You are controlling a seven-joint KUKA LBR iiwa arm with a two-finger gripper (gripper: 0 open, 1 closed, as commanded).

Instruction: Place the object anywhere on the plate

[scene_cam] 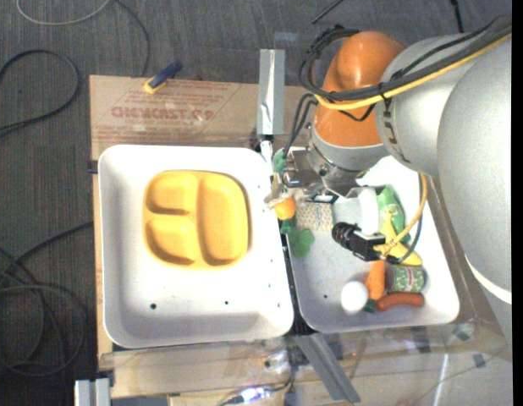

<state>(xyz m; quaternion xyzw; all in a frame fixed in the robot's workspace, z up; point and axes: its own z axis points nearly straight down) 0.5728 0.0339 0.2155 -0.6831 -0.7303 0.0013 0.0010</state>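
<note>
Plate (196, 218) lies to the left of my pincer (283, 200) in the camera view, alone in the left bin (126, 311), and that leftward gap is what my next move turns on. My pincer hangs right over the seam between the 2 bins, and a small orange-yellow object (284, 209) sits at its tips; I cannot tell whether it is truly pinched. The plate's long axis runs left to right, with 3 compartments, the nearest just past the bin wall.

Behind me in the right bin (439, 307) lie a green piece (302, 241), a white ball (355, 296), a carrot (376, 279), a red sausage (399, 301) and a green packet (391, 211). I judge only the low rim stands in the way.
</note>
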